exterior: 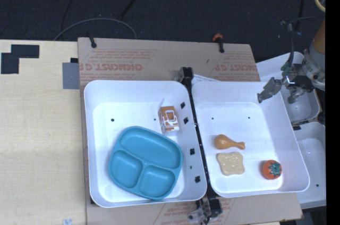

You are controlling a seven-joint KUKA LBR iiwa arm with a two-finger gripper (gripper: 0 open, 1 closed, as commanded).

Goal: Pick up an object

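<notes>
Your arm comes in at the right edge and most of it is cut off there; you see only a slice of the orange band and the grey wrist. The claw point(280, 90) hangs over the upper right corner of the right bin point(249, 93), its dark fingers small and blurred against the white wall. You cannot tell how far they are parted, and nothing shows between them.

Well below the claw and to its left, on the floor of the right bin, lies a toy chicken drumstick point(229, 142). Its long axis runs nearly level across the view, tilting slightly downward to the right; the fat end points left, away from the arm, and the thin bone end points right. Just below it, close but apart, sits a pale slice of toast point(230, 163), roughly square, with no clear direction. Almost straight down from the claw, near the bin's lower right corner, is a small red tomato point(271, 169) with a green top.

Far to the claw's left, past the dark divider, the left bin point(101, 112) holds a blue divided plate point(144, 161) and, just above it, a small orange-and-white carton point(169, 119) whose printing is too small to read. Clips under the bins at the bottom edge are partly cut off.
</notes>
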